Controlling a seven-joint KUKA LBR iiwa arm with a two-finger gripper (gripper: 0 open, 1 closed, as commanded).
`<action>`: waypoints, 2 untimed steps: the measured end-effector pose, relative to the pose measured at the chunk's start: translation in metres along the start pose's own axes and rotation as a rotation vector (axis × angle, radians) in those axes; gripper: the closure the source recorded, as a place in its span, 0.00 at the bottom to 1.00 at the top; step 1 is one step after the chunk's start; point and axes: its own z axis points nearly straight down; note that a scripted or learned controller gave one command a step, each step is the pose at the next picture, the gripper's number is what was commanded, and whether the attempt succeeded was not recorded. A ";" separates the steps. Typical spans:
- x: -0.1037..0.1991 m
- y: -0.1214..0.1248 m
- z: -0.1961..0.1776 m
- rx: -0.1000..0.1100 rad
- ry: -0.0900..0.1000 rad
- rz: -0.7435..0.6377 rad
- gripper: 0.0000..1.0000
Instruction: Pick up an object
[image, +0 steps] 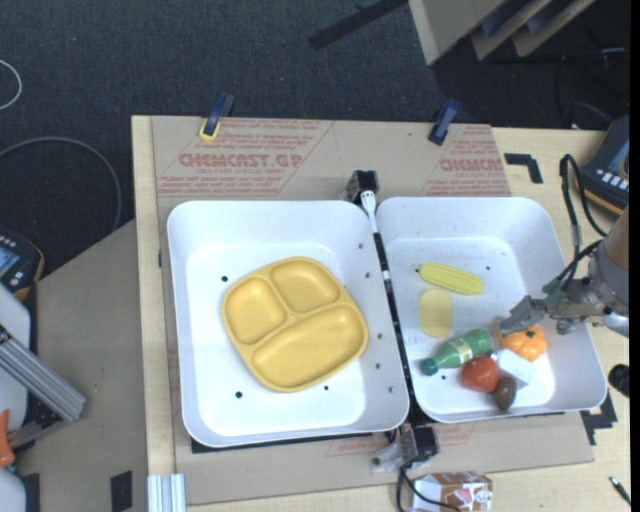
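Two white bins (190, 300) are set side by side on a brown bench. Over the right bin's near right corner the gripper (524, 318) is poised, its state not discernible, just beside an orange object (527, 345). The approach step is judged in hand; a straight descent onto it is needed next.

Glossy yellow plastic tray (294, 323), smooth white plastic bins (190, 300), matt cardboard bench (300, 150) w/ print

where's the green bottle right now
The green bottle lies on its side in the right bin, toward its front edge, just below the pale yellow slice and left of the red item and the orange item.
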 end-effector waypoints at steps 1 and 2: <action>0.069 0.001 -0.118 -0.010 -0.001 -0.008 0.00; 0.065 0.001 -0.123 -0.004 -0.001 -0.002 1.00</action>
